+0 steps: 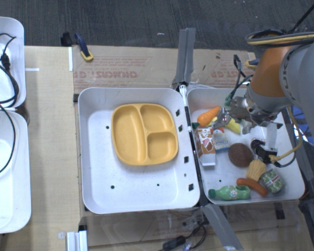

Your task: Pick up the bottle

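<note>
The green bottle (230, 193) lies at the right bin's six o'clock. The gripper (226, 116) hovers at twelve; I can't tell its state. It should drop straight over the bottle's middle.

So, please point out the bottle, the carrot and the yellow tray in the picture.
bottle (230, 193), camera view, middle of its green body.
carrot (209, 115), camera view, middle of its orange length.
yellow tray (126, 135), camera view, floor of its big left compartment.
</note>
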### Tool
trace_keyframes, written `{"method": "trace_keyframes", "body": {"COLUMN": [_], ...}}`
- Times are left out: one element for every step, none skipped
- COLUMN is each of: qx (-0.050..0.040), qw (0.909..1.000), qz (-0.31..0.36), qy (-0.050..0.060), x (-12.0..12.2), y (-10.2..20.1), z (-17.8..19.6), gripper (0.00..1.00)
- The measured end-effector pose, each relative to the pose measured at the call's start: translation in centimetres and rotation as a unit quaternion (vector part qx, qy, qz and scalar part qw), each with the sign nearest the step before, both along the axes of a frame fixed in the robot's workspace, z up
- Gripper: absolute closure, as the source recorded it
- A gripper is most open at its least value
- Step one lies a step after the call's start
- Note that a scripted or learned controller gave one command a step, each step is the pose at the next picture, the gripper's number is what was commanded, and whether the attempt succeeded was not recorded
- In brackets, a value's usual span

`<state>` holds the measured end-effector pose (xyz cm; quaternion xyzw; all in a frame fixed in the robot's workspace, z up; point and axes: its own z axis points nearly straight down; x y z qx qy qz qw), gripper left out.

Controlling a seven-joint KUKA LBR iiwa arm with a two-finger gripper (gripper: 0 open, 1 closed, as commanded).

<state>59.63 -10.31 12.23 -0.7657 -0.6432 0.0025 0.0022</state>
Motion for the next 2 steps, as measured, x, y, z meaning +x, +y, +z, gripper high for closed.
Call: {"method": "trace_keyframes", "body": {"qx": [-0.0005,-0.0002], "qw": [0.9930,0.9938], "qz": [0.118,0.111], "qy": [-0.002,-0.001], "x": [6.2,6.2], "y": [-6.1,-5.6], "z": [2.6,-3.3], "gripper": [0.00,0.00]}}
